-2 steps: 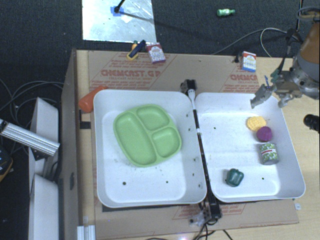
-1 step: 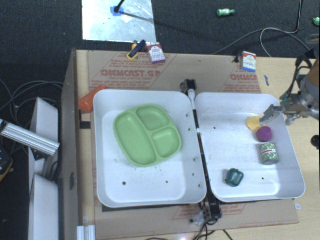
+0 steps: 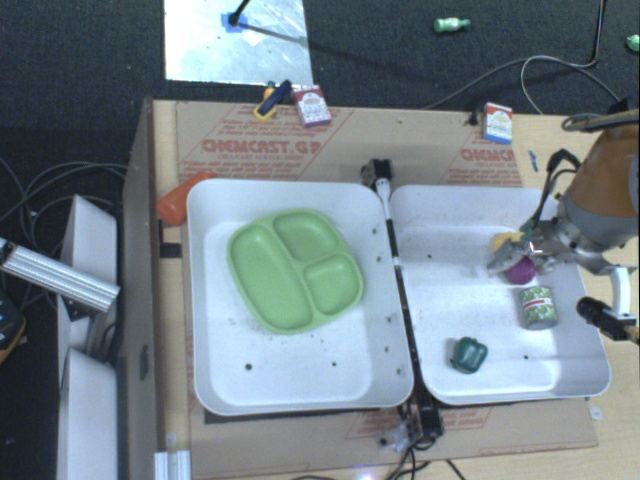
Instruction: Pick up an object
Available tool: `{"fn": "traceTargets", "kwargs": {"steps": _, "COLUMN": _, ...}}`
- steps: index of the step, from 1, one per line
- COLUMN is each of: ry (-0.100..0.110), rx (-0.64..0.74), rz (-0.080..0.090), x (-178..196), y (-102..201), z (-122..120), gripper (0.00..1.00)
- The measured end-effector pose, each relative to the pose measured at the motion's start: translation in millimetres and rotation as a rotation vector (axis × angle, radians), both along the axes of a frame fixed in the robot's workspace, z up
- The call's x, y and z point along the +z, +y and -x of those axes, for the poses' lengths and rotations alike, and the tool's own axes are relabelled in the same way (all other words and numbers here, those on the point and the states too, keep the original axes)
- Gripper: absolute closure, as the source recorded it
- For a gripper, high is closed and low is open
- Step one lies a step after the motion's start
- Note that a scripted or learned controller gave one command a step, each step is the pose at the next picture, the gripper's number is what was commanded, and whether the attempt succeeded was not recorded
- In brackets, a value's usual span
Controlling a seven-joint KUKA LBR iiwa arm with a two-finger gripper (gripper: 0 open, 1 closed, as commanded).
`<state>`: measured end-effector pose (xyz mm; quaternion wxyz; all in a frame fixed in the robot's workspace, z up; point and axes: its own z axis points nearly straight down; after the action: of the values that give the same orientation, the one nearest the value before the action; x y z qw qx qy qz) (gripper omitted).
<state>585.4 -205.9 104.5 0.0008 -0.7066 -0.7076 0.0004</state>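
A: Nearest to the gripper (image 3: 514,257)?

B: A purple object (image 3: 521,272), right at its tip, toward the near side. Touching or merely just beside, impossible to say. Also a yellow piece (image 3: 503,240) tucked against the far side of the tip.

A: Pinching either one?

B: Cannot tell. Too blurred and too small to judge whether spread or pressed together.

A: Long axis of the purple object?

B: None to speak of: roundish, lumpy. Probably no need to turn the wrist for it.

A: Anything else within reach?

B: A small can (image 3: 538,306) with a green label, upright, just beside the purple object on the near side. A green object (image 3: 467,353) further down, well apart, toward the front of the right bin (image 3: 450,278).

A: Surface and room?

B: Flat white floor, shallow walls. Tight on the can side, open toward the bin's middle. Judging by that, safer to come straight down than from the can side.

A: Left bin (image 3: 300,373)?

B: Just a green divided plate (image 3: 293,269), far from the arm (image 3: 610,183).
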Motion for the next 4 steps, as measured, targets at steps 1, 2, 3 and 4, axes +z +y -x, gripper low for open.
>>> {"fn": "traceTargets", "kwargs": {"steps": 1, "ry": -0.004, "rx": 0.003, "rz": 0.001, "x": -19.8, "y": -0.2, "z": -22.2, "gripper": 0.00}}
{"fn": "traceTargets", "kwargs": {"steps": 2, "ry": -0.008, "rx": 0.004, "rz": 0.002, "x": -8.6, "y": -0.5, "z": -23.3, "gripper": 1.00}}
{"fn": "traceTargets", "kwargs": {"steps": 3, "ry": -0.009, "rx": 0.003, "rz": 0.003, "x": 60.3, "y": -0.5, "z": -68.0, "gripper": 1.00}}
{"fn": "traceTargets", "kwargs": {"steps": 4, "ry": -0.005, "rx": 0.003, "rz": 0.002, "x": 58.7, "y": -0.5, "z": -67.1, "gripper": 0.00}}
